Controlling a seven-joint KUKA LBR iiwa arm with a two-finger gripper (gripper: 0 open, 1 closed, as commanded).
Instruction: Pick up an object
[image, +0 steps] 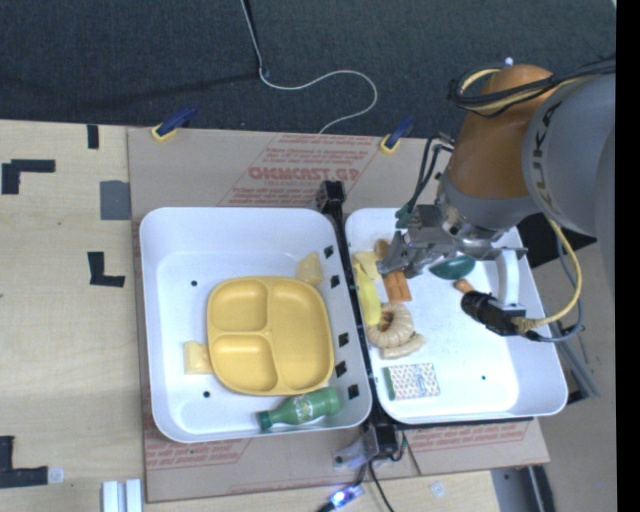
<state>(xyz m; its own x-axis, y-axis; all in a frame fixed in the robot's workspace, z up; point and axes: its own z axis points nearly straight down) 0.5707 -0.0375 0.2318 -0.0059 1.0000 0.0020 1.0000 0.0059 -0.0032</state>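
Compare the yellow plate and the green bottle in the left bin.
The plate is yellow, broad and flat, split into compartments; the bottle is green, narrow and small beside it. The plate sits mid-bin, face up; the bottle lies on its side along the near wall, just below the plate. Both rest in the left bin, away from the hand.

Dark carpet (120, 50), white cable (330, 85), cardboard sheet (280, 170), pale wooden bench (60, 330)
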